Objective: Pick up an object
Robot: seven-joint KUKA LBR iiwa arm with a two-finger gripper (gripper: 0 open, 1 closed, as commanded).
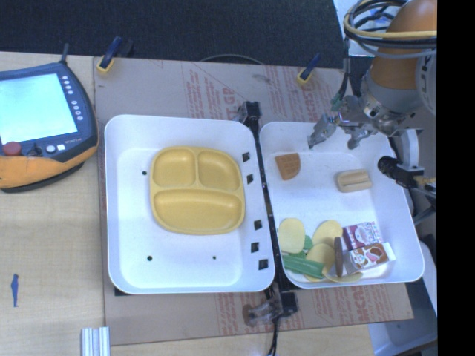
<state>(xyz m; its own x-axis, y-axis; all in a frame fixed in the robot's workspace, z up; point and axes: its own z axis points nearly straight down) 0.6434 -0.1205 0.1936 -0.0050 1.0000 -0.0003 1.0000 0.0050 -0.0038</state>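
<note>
Nothing lifted yet, to judge from how things lie: every candidate object rests on the floor of the right bin (401,199), and the whole pick remains to be done. Hovering over the far edge of that bin, the gripper (335,134), with its two fingers spread apart, one dark fingertip (318,138) angled toward the bin's far left corner and the other over by the far right side, nothing between them and nothing visibly touched. Open, then, and empty. Closest below it: a brown toast-like piece (288,165) near the bin's dividing wall, and a tan block (353,180) just right of centre, both lying apart from each other and from the rest, so probably the easiest targets. Piled at the near end of the same bin: pale yellow slices (292,233), a green piece (303,265) and two small printed cartons (367,245), touching or overlapping one another, likely harder to single out. In the left bin (119,199), a yellow divided tray (197,190) lying flat near the middle. Still ahead: choosing a target, descending onto it, closing the fingers, and raising it clear of the bin.
</note>
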